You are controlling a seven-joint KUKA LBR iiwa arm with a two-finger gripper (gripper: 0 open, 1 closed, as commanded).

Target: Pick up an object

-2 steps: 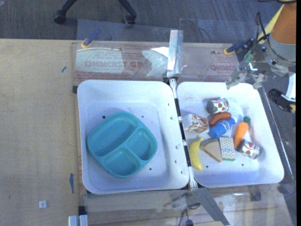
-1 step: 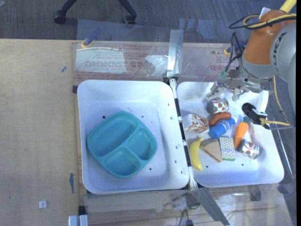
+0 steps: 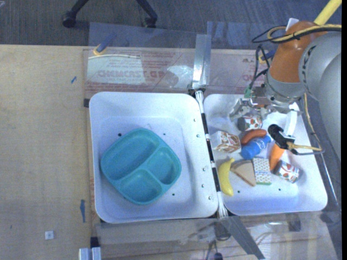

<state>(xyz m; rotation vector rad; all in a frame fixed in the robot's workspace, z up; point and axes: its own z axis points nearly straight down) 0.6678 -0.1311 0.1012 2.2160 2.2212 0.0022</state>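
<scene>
Brown cardboard (image 3: pixel 135 72), faint red "CHEMCAST" lettering

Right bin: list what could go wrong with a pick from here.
1. The toys in the right bin lie packed: banana, bread slice and blue piece nearly touch, so the tool may nudge neighbours.
2. Small items by the bin wall could slip.

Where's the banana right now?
In the camera view, the banana lies in the right bin, at its lower left beside the divider between the bins, just left of the bread slice and below the patterned cookie.
</scene>
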